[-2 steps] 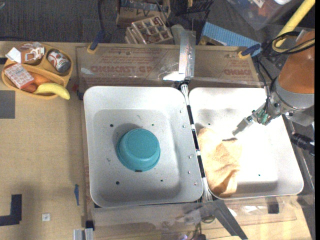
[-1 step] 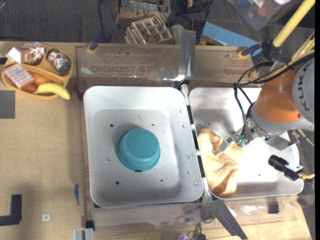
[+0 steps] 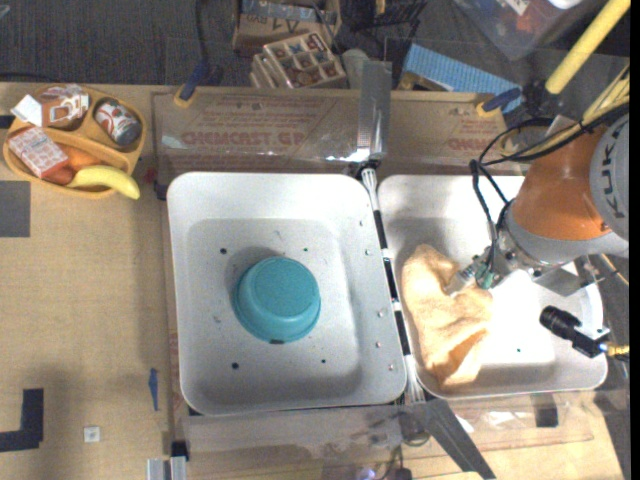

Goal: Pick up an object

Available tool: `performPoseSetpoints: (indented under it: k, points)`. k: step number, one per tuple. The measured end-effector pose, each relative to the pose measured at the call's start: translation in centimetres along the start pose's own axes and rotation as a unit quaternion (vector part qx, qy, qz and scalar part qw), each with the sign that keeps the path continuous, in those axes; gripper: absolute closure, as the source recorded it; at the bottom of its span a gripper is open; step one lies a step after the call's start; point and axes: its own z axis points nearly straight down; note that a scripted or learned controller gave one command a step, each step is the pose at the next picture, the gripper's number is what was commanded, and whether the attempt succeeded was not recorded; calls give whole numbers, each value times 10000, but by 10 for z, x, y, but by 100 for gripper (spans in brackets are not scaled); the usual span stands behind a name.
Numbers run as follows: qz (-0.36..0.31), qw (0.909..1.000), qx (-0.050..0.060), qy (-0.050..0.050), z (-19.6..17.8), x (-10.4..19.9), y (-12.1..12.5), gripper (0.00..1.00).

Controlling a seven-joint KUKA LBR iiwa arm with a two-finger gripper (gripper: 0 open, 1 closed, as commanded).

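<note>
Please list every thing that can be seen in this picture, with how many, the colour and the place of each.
bins: 2, white, side by side on the bench
bowl: 1, teal, upside down in the left bin
cloth: 1, yellow-orange, crumpled in the right bin's left part
tray: 1, yellow, on the bench at far left, holding a banana and small packages
arm: 1, grey with orange band, above the right bin
gripper: 1, at the cloth's upper right edge

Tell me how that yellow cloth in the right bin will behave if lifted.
The cloth lies crumpled with folds, so it is probably floppy and would sag and stretch out below the gripper. It looks light; a pinch on one fold might slip off.
</note>
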Motion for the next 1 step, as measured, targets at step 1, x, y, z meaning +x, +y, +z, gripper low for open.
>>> performPoseSetpoints:
  k: [1]
  points:
    - [344, 9994, 70, 35, -82, 28, 78, 100]
